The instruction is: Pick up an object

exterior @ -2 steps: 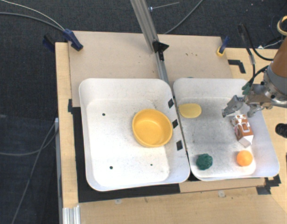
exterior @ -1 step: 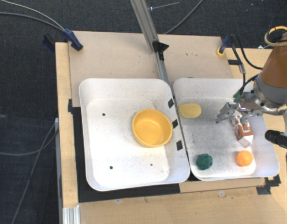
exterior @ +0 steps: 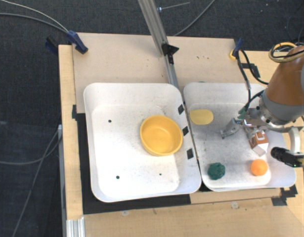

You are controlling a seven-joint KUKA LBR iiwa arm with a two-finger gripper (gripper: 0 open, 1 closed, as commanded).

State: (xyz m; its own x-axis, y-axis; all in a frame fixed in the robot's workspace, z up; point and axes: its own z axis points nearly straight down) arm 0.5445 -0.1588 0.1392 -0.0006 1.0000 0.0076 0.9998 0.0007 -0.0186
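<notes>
My gripper (exterior: 232,128) hangs over the middle of the right bin (exterior: 226,95), reaching in from the right below the orange-banded wrist. It is above bare bin floor, with no object at its tip. A flat yellow disc (exterior: 201,116) lies to its left near the bin's left wall. A small orange-and-white box (exterior: 259,140) sits just right of the gripper, partly under the wrist. An orange ball (exterior: 259,168) and a dark green lump (exterior: 216,170) lie near the bin's front edge.
The left bin (exterior: 112,162) holds a yellow bowl (exterior: 161,135) toward its right side. A grey metal pole (exterior: 154,19) slants down to the gap between the bins. Black cables (exterior: 248,73) hang by the arm at the right bin's back corner.
</notes>
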